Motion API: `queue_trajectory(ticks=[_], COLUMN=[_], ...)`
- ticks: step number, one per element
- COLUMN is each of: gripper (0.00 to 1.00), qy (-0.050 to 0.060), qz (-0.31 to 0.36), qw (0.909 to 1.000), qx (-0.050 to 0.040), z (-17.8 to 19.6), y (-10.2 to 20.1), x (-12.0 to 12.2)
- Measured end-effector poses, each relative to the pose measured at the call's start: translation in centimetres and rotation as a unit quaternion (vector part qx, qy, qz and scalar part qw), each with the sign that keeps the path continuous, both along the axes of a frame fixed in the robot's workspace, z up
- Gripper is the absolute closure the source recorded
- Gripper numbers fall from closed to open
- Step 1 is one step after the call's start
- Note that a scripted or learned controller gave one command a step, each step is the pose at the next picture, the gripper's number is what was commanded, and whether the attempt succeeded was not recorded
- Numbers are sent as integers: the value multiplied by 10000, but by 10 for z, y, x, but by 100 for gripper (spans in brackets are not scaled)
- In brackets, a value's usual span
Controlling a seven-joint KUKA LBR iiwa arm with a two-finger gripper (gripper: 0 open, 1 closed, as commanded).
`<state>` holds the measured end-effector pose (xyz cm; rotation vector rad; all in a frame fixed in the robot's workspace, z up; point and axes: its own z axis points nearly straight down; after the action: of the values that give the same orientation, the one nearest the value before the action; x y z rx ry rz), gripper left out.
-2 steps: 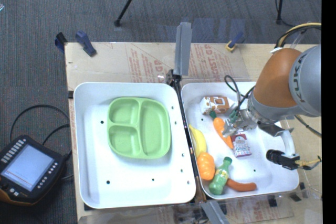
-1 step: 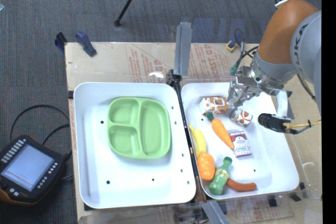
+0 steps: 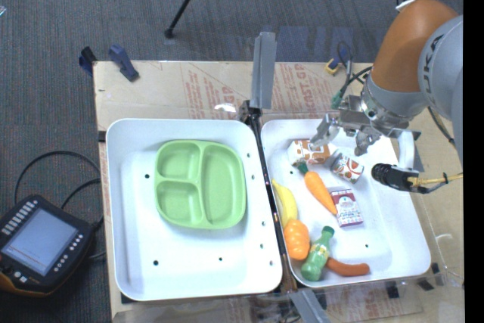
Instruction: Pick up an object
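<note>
My gripper (image 3: 342, 138) hangs over the back of the right bin (image 3: 404, 234), its fingers spread apart with nothing between them. Just below it lie a brown and white carton (image 3: 311, 153) and a small red and white carton (image 3: 348, 168). Further forward are a carrot (image 3: 321, 192), a red box (image 3: 347, 209), a yellow banana (image 3: 285, 200), an orange pepper (image 3: 296, 238), a green bottle (image 3: 318, 255) and a red-orange sausage (image 3: 349, 267).
The left bin (image 3: 132, 238) holds a green divided plate (image 3: 200, 183). A grey upright post (image 3: 263, 72) stands behind the seam between the bins. A handheld control pad (image 3: 38, 238) lies on the floor at the left.
</note>
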<state>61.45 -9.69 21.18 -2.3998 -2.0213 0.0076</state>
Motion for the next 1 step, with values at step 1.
queue_trajectory(ticks=[1], gripper=[0], qy=[9], qz=[1033], qw=[9946], qx=[17], z=[-120], y=[9], x=[-41])
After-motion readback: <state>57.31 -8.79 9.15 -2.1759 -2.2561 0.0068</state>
